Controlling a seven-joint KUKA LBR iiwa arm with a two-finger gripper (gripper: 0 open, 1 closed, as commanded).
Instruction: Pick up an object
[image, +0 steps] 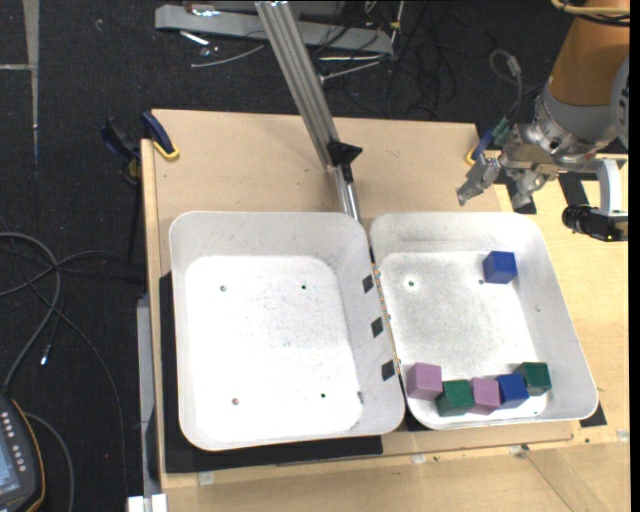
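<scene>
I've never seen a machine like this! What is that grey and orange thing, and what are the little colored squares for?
That is a robot arm, photographed by a camera looking down from above the bench. At its end is a gripper, a two-fingered hand, open and holding nothing, above the bench beyond the right bin. Two white bins sit side by side. The right one holds six small blocks: one blue block alone, and a row along the near edge of purple, green, purple, blue and green. The robot's job is picking one up.

Open end effector (497, 191) above blue cube (499, 267).
</scene>
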